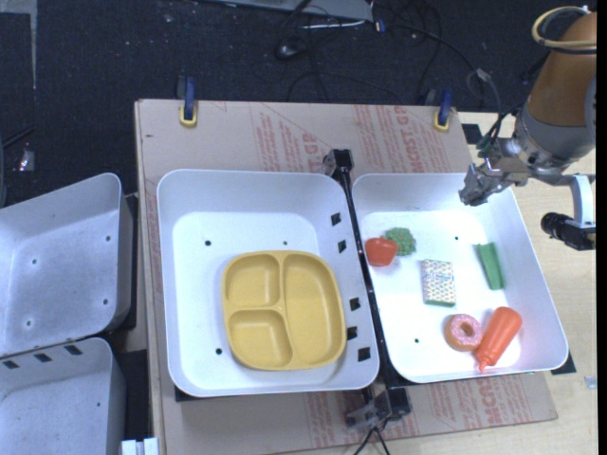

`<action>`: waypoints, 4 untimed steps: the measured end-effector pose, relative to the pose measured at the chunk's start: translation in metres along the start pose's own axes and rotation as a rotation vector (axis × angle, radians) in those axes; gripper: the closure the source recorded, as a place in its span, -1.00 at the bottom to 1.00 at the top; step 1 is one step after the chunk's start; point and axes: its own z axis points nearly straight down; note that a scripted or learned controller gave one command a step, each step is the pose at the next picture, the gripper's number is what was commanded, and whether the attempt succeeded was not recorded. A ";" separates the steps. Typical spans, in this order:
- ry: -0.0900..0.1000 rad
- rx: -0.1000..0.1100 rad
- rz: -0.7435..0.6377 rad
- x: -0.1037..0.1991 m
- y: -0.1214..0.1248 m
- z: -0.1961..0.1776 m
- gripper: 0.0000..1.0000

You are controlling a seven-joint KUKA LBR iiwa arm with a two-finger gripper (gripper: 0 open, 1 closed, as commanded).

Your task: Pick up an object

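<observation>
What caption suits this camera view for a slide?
Gripper above right white bin of toy food; yellow divided plate in left bin.

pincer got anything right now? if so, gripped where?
Nothing held. The pincer hangs above the right bin's upper right corner, with nothing between its tips. The green stick, carrot and donut lie loose on the bin floor.

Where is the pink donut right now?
The pink donut lies in the right-hand bin, near its front edge, touching the orange carrot and just below the small checked packet.
</observation>
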 end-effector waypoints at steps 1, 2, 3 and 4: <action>0.003 0.007 -0.005 0.053 0.002 0.006 1.00; 0.005 0.008 -0.005 0.107 -0.012 -0.001 1.00; 0.004 0.007 -0.005 0.159 -0.009 0.002 1.00; 0.005 0.007 -0.006 0.209 -0.009 0.005 1.00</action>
